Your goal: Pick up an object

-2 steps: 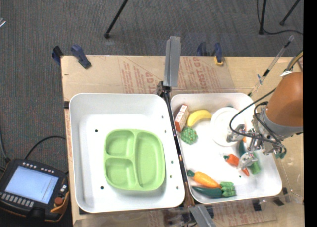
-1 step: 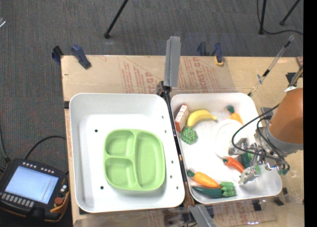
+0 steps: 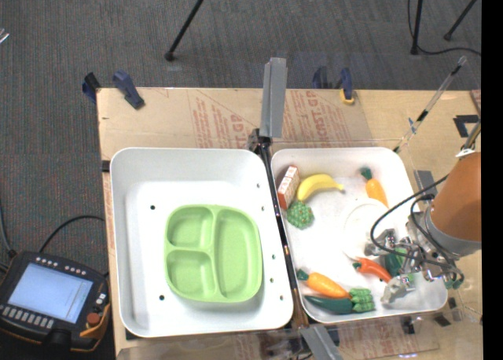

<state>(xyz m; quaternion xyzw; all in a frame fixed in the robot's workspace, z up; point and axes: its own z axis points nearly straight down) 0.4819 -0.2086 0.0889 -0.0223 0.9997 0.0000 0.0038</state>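
Note:
My gripper [image 3: 420, 281] is low in the near right corner of the right bin [image 3: 393, 158], open, with nothing visibly between its fingers. One metal fingertip [image 3: 391, 293] points toward the bin's front wall. Just left of the gripper lies a red pepper [image 3: 372, 267], and a dark green item [image 3: 394, 259] is partly hidden under the wrist cables. An orange carrot [image 3: 327, 283] and a green vegetable [image 3: 346, 302] lie along the front wall. Farther back are a banana [image 3: 318, 185], a broccoli [image 3: 299, 214], a red-and-white box [image 3: 288, 186] and a second carrot [image 3: 375, 189].
A white round plate [image 3: 363, 225] lies in the right bin's middle. The left bin [image 3: 134, 185] holds a light green divided tray [image 3: 213, 253]. A grey post [image 3: 273, 99] stands behind the bins' shared wall. A teach pendant [image 3: 51, 295] sits off the bench at lower left.

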